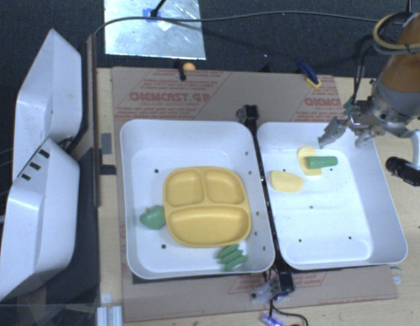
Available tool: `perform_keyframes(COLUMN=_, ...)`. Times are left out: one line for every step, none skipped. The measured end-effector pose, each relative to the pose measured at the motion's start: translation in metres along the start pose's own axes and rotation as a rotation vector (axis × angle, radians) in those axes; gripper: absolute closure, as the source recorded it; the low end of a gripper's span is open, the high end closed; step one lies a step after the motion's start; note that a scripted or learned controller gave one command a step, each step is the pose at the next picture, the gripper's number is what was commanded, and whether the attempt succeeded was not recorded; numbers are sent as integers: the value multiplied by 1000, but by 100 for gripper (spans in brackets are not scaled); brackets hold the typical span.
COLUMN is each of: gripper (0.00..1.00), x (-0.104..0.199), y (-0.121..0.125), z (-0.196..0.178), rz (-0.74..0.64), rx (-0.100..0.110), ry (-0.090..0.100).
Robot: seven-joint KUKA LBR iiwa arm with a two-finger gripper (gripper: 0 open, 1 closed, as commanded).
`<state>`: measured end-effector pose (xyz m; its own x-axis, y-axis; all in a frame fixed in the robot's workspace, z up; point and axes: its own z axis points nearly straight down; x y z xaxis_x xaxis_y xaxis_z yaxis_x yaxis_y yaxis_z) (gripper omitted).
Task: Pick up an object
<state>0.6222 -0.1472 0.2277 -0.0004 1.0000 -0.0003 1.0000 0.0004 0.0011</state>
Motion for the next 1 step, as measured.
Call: perform_keyframes(gripper=0, x=-49, y=-4, z=91, rz=4, rx=8, ry=1)
